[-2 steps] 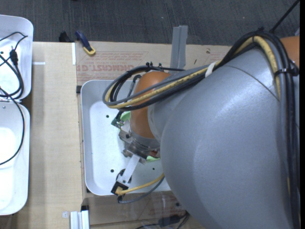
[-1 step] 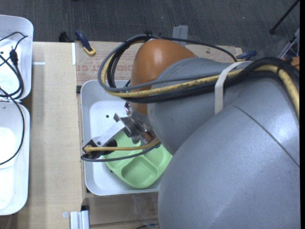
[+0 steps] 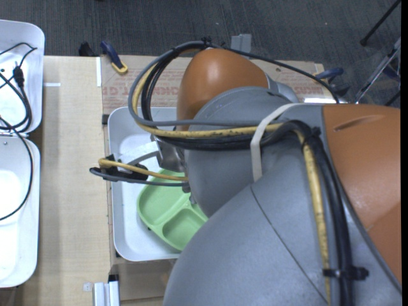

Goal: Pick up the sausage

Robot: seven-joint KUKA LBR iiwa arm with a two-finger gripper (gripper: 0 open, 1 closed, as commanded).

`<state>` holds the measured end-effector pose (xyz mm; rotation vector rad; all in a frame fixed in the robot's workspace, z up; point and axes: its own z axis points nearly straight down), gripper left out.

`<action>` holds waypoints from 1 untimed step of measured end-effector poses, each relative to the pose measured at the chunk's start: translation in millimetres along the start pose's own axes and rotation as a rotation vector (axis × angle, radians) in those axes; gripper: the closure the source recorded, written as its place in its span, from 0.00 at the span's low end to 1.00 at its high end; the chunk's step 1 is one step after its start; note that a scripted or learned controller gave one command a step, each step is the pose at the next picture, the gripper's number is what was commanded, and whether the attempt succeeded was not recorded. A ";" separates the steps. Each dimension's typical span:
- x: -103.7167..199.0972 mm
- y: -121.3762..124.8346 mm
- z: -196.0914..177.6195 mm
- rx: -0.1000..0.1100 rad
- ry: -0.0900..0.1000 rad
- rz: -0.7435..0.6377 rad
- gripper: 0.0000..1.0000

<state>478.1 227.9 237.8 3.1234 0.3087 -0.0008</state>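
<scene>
arm over the bin, sausage out of sight

grey arm housing (image 3: 268,234) sits closest to us, swelling across the lower right with its orange band (image 3: 370,164) alongside, and it blocks most of what we want to watch. above it an orange dome (image 3: 220,75) caps another joint, and yellow and black cables (image 3: 191,132) loop round the wrist and trail left over the bin.

we judge the step in hand as the reach: the wrist hangs over the white bin (image 3: 124,234), low above a green divided tray (image 3: 169,212) that lies on the bin floor. whether this is a descent or a grasp we can't call from this angle.

where is the sausage? we can't find it. if it lies in this bin, it lies under the arm, perhaps on the covered part of the tray, and that's only our guess. the gripper itself is buried beneath the wrist, so whether it is parted, closed or clamped on anything, we cannot tell.

next, we reckon, the arm needs a straight lift clear of the bin so the camera can show what comes up, if anything.

at far left, white basins (image 3: 19,234) are cut off by the edge, dark cords draped across them.
</scene>
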 end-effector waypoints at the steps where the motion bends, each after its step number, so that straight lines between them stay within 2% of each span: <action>1: -0.1 -0.2 0.0 0.000 -0.001 -0.001 0.00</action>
